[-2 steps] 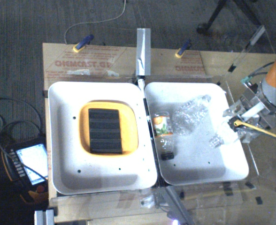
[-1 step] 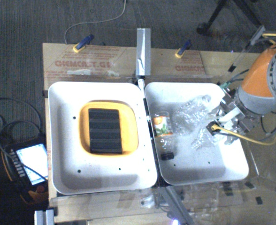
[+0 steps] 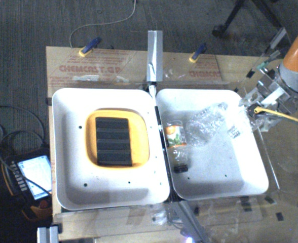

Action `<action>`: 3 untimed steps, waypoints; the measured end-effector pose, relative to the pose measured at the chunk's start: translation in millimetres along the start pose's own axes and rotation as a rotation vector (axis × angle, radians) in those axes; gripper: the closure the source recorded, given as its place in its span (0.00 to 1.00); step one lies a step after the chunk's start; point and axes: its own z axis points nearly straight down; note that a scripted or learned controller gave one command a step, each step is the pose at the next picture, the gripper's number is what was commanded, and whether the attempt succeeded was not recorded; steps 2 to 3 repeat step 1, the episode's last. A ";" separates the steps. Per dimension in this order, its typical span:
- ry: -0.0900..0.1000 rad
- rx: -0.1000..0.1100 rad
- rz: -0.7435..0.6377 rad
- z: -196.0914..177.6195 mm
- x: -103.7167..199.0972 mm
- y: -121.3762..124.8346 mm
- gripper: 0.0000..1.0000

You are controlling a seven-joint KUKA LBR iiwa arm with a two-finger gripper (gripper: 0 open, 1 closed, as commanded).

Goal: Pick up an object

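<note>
1. the tool [image 3: 264, 101] hangs at the far right rim of the right bin [image 3: 250, 184], below the arm's orange band [image 3: 292, 54]; whether it is spread or pressed together cannot be told from here.
2. nearest it lies a crumpled clear plastic bag [image 3: 210, 121], sprawled across the bin's upper middle, likely slippery and hard to pinch.
3. a small orange-and-green packet [image 3: 174, 134] and a small dark piece [image 3: 180, 168] sit against the left wall; the wall may block one side.
4. in the left bin [image 3: 68, 186] rests a yellow tray with black insert [image 3: 116, 138], well apart.
5. a straight descent on a bag fold looks the soundest choice.
</note>
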 end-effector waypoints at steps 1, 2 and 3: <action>0.000 -0.001 0.085 -92.3 -7.7 -4.6 0.00; 0.000 -0.001 0.085 -92.3 -7.7 -4.6 0.00; 0.000 -0.001 0.085 -92.3 -7.7 -4.6 0.00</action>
